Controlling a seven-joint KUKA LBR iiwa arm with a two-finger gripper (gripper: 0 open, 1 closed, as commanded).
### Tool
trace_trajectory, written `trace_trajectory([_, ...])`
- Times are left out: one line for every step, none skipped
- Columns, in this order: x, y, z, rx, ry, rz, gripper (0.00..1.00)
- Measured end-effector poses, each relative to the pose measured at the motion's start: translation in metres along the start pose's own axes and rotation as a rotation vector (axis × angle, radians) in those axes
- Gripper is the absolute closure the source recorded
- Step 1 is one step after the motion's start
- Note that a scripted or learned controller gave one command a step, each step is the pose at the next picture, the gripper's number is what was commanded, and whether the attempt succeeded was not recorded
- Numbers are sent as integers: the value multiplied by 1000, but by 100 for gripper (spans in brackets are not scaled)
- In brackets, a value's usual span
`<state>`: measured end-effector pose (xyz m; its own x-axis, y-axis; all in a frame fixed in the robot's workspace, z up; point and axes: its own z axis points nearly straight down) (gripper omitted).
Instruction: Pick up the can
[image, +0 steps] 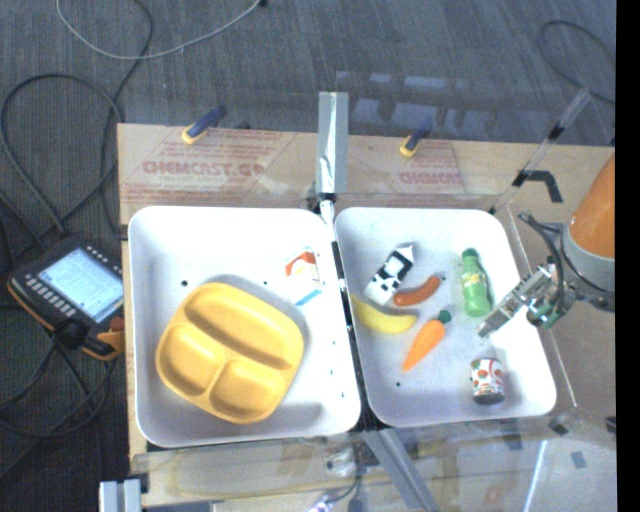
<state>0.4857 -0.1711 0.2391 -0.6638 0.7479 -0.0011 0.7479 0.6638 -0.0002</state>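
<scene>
White plastic lies under my gripper (512, 308), which hangs over the right bin's (452, 410) far-right edge; I cannot tell how its tips are set, since they blur into one pale bar from this angle. Nothing is in my hold. Nearest to me, just below and slightly inward, stands the can (487, 381) — small, red-patterned, close to the bin's corner wall. That wall is my worry: a descent from here could clip the rim or nudge the can so it tips or rolls away. Just beyond my tips sit a green bottle (473, 282) and a carrot (425, 341), then a sausage (416, 291), a banana (380, 317) and a black-and-white cow-patterned carton (390, 274). Farthest off, the left bin (160, 240) holds a yellow divided tray (232, 349).
</scene>
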Motion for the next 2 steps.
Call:
trace_trajectory([-49, -13, 148, -5, -8, -84, 100])
trace_trajectory([-29, -10, 67, 0, 0, -298, 100])
